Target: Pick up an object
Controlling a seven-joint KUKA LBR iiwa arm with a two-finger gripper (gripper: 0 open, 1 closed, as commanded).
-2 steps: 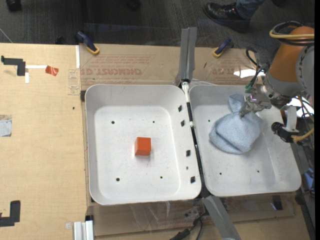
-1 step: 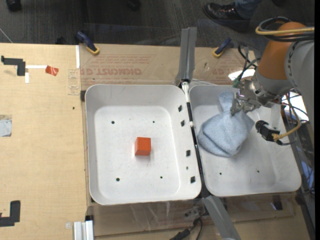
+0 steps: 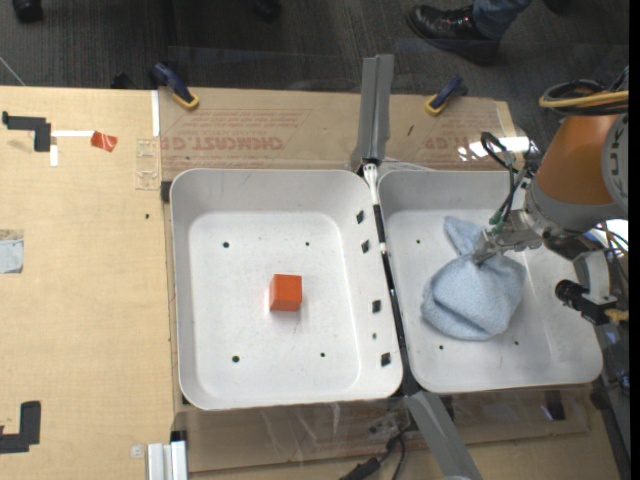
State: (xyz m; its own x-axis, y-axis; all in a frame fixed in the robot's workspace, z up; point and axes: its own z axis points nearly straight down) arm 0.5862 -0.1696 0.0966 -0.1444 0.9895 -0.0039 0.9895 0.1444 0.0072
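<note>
Under the tool: light-blue cloth (image 3: pixel 472 296) is heaped in the right bin (image 3: pixel 560 368), its upper fold directly at the fingertips.
Gripper (image 3: pixel 492 249): set low on the cloth's top edge, reached in from the arm side; contact with the fabric appears made.
Opening: cannot be told, as the fingertips are too small and are buried against the fold.
Grasp: no cloth is seen between the fingers, so no hold is claimed.
Other candidate: orange block (image 3: pixel 286 292) is sat well away from the tool, across the divider, in the left bin (image 3: pixel 200 368).
Step in hand (judged): the pinch on the cloth is being set, before any lift.
How it is done well: a raised fold should be taken, not flat fabric; the close should be finished before the wrist is raised; a straight, slow lift is advised so the limp cloth is not dragged on the bin wall.
Risk: a thin pinch may be slipped out of under the cloth's own weight.
</note>
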